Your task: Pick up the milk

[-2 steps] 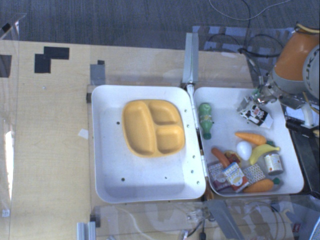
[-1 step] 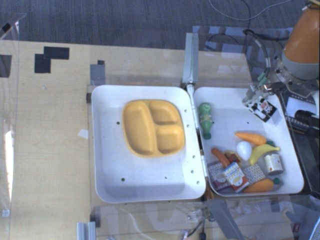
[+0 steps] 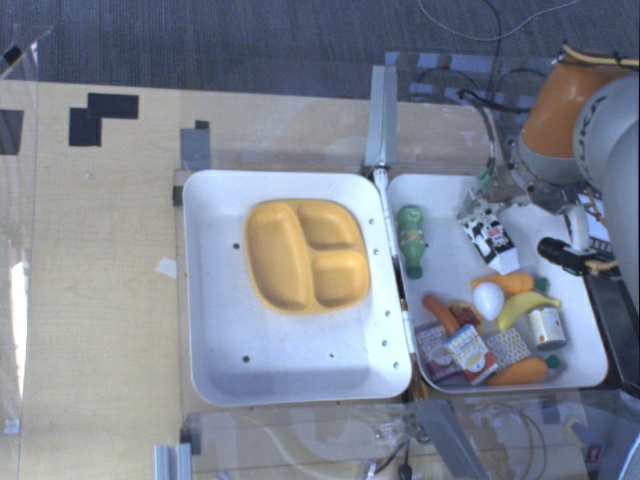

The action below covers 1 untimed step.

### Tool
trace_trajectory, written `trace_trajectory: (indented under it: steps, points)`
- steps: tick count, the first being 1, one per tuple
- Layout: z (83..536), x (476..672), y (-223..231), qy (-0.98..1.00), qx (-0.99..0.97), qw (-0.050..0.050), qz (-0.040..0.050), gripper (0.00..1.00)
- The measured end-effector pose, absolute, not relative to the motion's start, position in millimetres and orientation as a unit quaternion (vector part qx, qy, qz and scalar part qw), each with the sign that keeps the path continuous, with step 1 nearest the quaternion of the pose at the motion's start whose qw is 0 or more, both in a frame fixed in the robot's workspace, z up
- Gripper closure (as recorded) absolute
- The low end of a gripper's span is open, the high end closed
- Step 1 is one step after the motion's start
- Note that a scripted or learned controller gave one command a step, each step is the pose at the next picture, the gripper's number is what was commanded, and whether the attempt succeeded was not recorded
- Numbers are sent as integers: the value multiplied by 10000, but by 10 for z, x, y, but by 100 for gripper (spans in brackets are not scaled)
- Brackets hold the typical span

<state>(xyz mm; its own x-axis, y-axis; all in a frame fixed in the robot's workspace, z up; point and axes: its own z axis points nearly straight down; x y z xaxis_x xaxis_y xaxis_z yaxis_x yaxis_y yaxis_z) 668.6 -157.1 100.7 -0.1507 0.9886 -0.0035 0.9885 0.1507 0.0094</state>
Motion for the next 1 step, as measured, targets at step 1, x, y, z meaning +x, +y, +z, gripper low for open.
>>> trace_trajectory:
  steps: [1]
  points:
    - [2000, 6707, -1202, 7679, 6405, 39, 24, 100]
